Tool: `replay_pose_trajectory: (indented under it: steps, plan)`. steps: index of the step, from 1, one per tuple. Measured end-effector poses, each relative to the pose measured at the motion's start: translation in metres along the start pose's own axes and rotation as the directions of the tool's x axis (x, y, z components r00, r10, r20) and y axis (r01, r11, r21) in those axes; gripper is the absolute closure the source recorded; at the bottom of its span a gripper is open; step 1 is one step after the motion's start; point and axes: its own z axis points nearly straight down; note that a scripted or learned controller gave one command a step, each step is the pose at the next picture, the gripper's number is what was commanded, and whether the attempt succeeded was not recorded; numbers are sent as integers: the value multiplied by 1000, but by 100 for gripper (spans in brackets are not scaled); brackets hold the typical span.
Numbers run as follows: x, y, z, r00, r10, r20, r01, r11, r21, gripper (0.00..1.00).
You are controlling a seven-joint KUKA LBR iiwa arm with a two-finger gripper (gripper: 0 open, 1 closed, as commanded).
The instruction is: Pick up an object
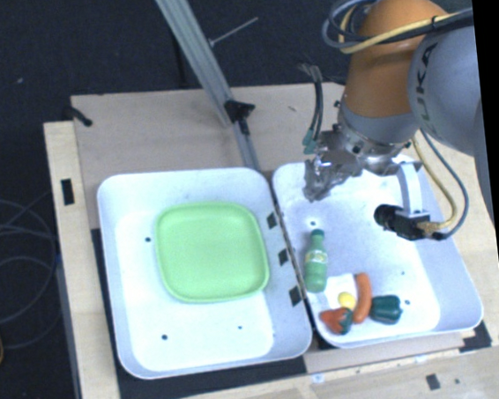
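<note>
Gripper (320, 182): over the right bin (434, 272), near its far left corner. Whether it is parted or closed cannot be told at this slant; nothing is seen in its hold.

Arm (389, 55): grey, orange band above the wrist, reaching in from the right, above the bin's far edge.

Bottle (315, 262): green, pale label, lying along the bin's left wall, cap towards the far edge. Nearest candidate to the gripper, apart from it.

Cluster at the bin's near edge: small yellow piece (345, 299); orange carrot-like piece (363, 296) just beside it; red piece (335, 320) at the carrot's near end; dark green piece (386, 308) to their right. These lie close or touching.

Left bin (126, 251): carries a green plate (210, 250) at its middle.

Step, as judged: approach, nothing yet picked. Next move calls for travel towards the near edge to stand over the bottle, alignment across its narrow width, then descent. The wall close beside the bottle leaves little room on that side, so a miss looks possible.
</note>
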Motion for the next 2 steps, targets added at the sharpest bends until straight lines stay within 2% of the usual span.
replay_pose_trajectory:
  steps: [1, 2]
  plan:
    - [51, 18, -2, 1000, -1, -1, 1, 1000, -1, 100]
    - [102, 35, 20, 1000, 0, 0, 0, 1000, 1, 100]
